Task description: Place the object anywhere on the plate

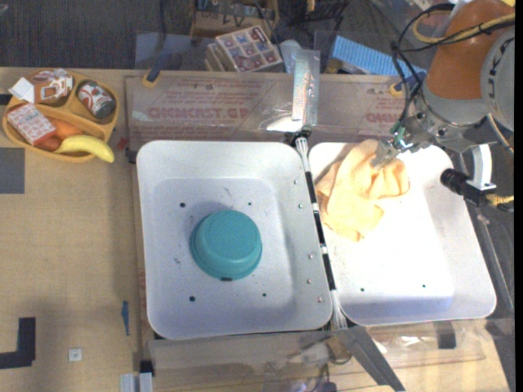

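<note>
A yellow cloth (358, 193) lies crumpled in the upper left part of the right bin (425, 276). Its top right corner is drawn up into a peak. My gripper (390, 150) is at that peak, with the fingers shut on the cloth's corner. The rest of the cloth hangs down and rests on the bin floor. The teal round plate (226, 244) sits in the middle of the left bin (172, 178), well left of the gripper and apart from the cloth.
The arm's orange band (462, 51) and grey wrist rise at the upper right. A black fitting (462, 183) juts over the right bin's right rim. A yellow tray of toy food (57, 117) stands at the far left of the bench.
</note>
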Robot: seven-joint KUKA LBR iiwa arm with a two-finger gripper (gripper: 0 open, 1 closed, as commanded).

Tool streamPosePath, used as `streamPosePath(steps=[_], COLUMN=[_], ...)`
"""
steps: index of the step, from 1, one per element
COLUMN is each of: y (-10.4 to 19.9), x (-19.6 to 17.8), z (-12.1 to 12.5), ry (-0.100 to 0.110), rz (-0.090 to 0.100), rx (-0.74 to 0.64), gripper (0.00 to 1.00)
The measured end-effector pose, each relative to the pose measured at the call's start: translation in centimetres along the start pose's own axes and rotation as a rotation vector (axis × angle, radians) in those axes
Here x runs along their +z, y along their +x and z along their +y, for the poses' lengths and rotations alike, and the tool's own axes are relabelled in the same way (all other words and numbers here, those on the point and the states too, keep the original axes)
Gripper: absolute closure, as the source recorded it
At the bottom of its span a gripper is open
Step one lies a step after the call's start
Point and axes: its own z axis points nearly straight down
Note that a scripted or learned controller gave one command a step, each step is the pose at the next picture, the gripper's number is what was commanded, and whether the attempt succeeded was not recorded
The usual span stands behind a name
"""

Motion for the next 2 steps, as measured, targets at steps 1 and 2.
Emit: streamPosePath(steps=[1, 2], y=[-0.1, 5.7], x=[-4.8, -5.4], z=[0.1, 1.5], ry=[-0.002, -0.001], rz=[0.000, 0.002], rx=[-0.001, -0.404], gripper=[1.00, 1.00])
